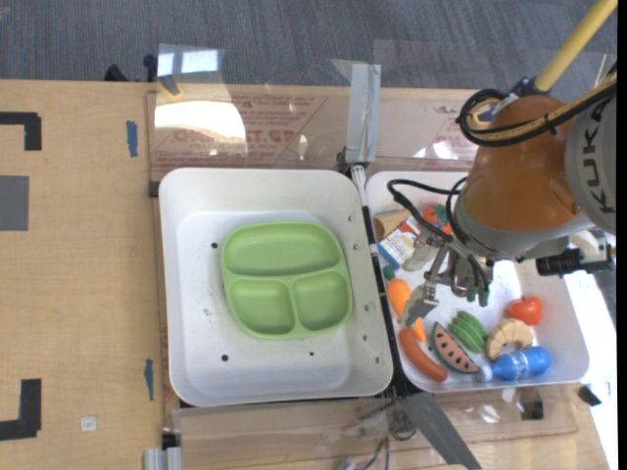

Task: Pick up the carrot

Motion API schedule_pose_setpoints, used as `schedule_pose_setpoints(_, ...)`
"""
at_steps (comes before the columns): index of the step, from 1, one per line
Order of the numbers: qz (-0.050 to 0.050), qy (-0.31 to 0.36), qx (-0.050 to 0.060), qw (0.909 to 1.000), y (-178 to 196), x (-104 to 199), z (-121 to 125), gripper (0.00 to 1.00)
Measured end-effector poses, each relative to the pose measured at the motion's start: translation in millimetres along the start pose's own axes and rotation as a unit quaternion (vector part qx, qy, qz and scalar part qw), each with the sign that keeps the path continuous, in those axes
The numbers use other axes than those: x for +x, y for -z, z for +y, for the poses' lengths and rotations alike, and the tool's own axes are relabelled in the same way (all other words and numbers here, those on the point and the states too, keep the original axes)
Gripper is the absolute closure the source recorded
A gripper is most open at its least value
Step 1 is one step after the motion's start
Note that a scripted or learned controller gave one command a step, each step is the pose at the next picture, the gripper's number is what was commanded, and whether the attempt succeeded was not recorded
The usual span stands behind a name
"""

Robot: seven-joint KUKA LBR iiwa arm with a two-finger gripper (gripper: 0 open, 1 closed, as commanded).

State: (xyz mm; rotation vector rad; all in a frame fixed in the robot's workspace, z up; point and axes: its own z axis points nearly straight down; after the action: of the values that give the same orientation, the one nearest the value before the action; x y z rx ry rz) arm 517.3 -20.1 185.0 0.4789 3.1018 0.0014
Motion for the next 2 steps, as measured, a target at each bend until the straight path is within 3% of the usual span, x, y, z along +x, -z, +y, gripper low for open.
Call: schedule_pose_setpoints(2,0.0,0.0,0.0,1.0,0.0,0.0,0.0,0.0)
